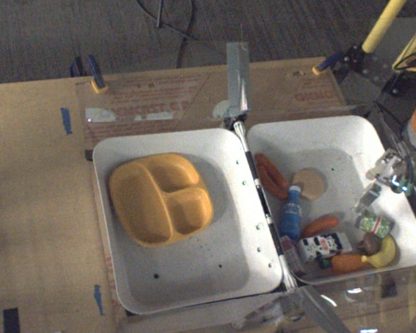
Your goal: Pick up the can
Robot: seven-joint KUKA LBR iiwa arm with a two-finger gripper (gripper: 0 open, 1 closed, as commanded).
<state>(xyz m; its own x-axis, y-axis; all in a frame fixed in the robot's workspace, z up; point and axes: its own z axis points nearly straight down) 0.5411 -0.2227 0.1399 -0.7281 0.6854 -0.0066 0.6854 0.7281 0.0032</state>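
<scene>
**Inspector A:** Item one: the small green-and-white labelled can [374, 224] lies on its side in the right white plastic bin [337, 130], near that bin's right wall.

**Inspector B:** Neighbours?

**Inspector A:** Just below it, a dark brown rounded item [370, 243] and a yellow banana [384, 254]. To its left, an orange-red sausage-shaped piece [320, 226], a black-and-white printed carton [324, 246] and an orange carrot-like piece [349, 262]. Further left, a blue plastic bottle with a white cap [292, 213], a tan round disc [310, 184] and a reddish-brown curved sausage [272, 175].

**Inspector B:** The tool?

**Inspector A:** The metal two-finger tool [378, 181] hangs over the right bin, just above the can in the view. Nothing is seen between its fingers. Whether they are parted or closed, I cannot tell.

**Inspector B:** Left side?

**Inspector A:** The left white bin [204, 273] holds a yellow divided plastic tray [160, 199]. Both bins sit on the brown bench [38, 239].
</scene>
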